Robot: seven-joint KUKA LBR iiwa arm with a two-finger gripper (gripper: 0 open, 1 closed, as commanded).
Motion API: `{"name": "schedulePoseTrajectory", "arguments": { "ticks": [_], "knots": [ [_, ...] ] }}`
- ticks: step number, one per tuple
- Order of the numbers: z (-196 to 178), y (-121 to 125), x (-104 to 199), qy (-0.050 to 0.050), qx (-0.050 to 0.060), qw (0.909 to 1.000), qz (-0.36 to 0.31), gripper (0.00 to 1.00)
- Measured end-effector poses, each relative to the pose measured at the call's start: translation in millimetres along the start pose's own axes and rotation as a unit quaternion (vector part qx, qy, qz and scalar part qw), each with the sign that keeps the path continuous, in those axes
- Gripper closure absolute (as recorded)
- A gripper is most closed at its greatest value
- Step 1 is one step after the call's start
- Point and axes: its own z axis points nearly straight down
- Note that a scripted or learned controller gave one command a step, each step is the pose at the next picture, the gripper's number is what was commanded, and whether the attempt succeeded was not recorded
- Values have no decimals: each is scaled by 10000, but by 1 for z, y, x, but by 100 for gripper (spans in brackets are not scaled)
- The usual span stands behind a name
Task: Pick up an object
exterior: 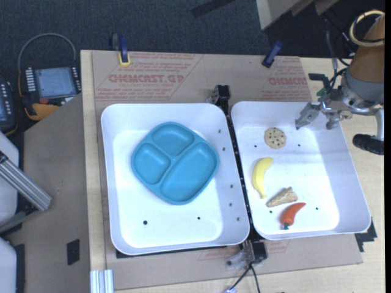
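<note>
While gripper (pixel 317 116) hovers over right bin (pixel 342 182) far corner, fingers spread, holding nothing; cookie (pixel 275 138) nearby.

A divided plate (pixel 175 162) is set in the left bin (pixel 116 224); in the right bin (pixel 342 218), a cookie (pixel 275 138), banana (pixel 262 174), wedge (pixel 281 197) and pepper (pixel 292 213) are lined front to back
</note>
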Motion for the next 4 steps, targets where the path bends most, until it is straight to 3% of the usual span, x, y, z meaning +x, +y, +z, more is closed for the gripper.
{"name": "schedulePoseTrajectory", "arguments": {
  "ticks": [1, 2, 4],
  "knots": [
    [51, 0, 1, 1, -5, 10000, -6, 0],
    [39, 1, 1, -7, -26, 10000, -10, 100],
    [-83, 3, -4, -19, -61, 10000, -6, 100]
  ]
}}
